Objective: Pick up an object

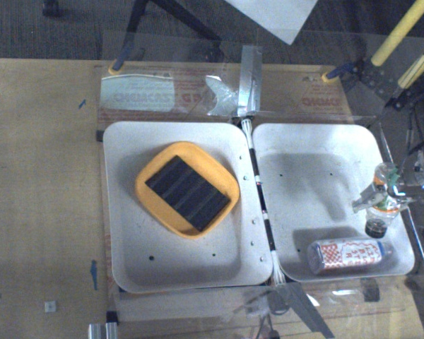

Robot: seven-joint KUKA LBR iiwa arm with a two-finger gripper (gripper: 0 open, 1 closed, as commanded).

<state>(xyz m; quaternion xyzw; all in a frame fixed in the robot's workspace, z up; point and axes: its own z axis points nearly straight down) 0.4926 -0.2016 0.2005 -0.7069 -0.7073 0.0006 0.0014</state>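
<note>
where carpet [71,27] meets bench [35,189], two white bins [127,260] sit.

Yellow rounded tray with a dark ribbed inset [187,189] – lying flat, turned at a slant, mid left bin, red-and-white checked can [347,254] – on its side along the right bin's near wall

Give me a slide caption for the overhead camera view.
Tool poised at right bin's edge above a checkered can; left bin holds a yellow-and-black object.
</note>
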